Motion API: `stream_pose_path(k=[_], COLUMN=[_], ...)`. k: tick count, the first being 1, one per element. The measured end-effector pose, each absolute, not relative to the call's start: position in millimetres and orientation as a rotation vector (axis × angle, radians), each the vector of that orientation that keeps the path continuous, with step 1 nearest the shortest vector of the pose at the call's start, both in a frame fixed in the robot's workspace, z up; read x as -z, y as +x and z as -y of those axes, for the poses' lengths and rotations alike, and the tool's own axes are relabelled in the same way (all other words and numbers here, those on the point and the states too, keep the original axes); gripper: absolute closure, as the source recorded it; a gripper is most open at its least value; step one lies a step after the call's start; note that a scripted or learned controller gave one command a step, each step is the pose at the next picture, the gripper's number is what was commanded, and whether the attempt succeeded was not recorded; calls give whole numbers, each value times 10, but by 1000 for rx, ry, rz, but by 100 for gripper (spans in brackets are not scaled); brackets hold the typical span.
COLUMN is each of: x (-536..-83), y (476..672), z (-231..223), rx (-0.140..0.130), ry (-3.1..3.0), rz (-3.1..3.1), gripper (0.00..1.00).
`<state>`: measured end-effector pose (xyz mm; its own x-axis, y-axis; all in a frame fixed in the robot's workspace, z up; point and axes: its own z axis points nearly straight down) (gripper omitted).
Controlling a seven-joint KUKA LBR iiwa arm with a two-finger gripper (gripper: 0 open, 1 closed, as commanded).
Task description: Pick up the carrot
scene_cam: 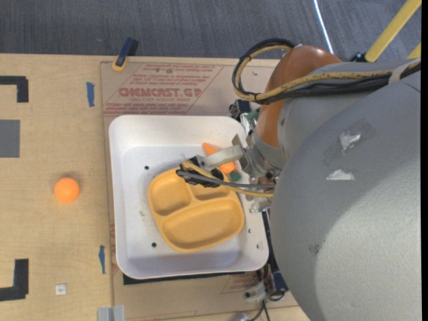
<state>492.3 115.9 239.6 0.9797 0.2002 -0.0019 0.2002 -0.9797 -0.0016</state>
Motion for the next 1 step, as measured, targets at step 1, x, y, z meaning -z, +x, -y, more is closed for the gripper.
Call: stream_pose_path(k=[1], x=[-2483], y=[4794], z=[-1295], rx=[0], ry=[-3123], rz=[334], gripper=[100])
